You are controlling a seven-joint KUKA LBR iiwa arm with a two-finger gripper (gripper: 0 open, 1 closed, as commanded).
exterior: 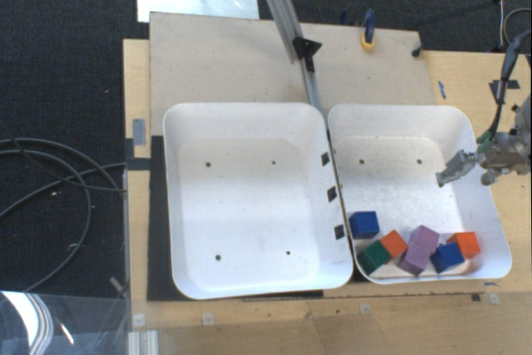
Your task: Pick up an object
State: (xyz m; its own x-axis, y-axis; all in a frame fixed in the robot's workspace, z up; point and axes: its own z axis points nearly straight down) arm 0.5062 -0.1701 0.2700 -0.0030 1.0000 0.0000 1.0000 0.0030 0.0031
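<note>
Item one: your small coloured wooden blocks [416, 248], clustered along the right white plastic bin's [391, 125] near wall. Item two: grey two-finger gripper [453, 170], above the right rim, probably unladen; blocks lie nearer and leftward.

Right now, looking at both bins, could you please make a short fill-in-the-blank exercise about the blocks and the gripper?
1. All the blocks lie in the ____ bin.
2. The block nearest the divider is the ____ one.
3. The green block touches the ____ block beside it.
4. The gripper hovers at the bin's ____ edge.

Missing words: right; blue; orange; right
</note>
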